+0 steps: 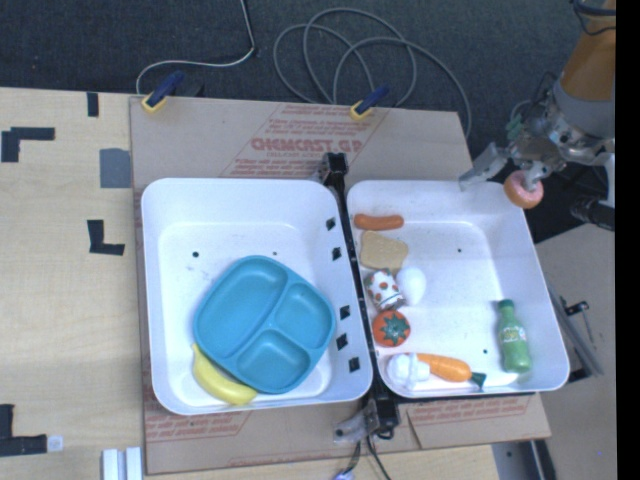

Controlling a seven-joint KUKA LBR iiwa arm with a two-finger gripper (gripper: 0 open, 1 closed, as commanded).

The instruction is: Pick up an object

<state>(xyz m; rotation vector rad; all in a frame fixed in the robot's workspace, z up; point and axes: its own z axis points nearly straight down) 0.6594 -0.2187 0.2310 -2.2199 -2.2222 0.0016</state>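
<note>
My gripper (526, 176) hangs over the far right corner of the right bin (455, 230), shut on a small pink-orange round object (525, 191) that sits between its fingers above the bin's rim. Inside that bin lie a sausage (380, 222), a slice of bread (384, 252), a patterned ball (383, 289), a white egg (411, 286), a red tomato (391, 328), a carrot (444, 368) and a green bottle (513, 336).
The left bin (170, 218) holds a blue divided plate (265, 323) lying over a yellow banana (222, 381). Both bins rest on a cardboard sheet (300, 143). Cables (340, 53) loop on the dark floor behind it.
</note>
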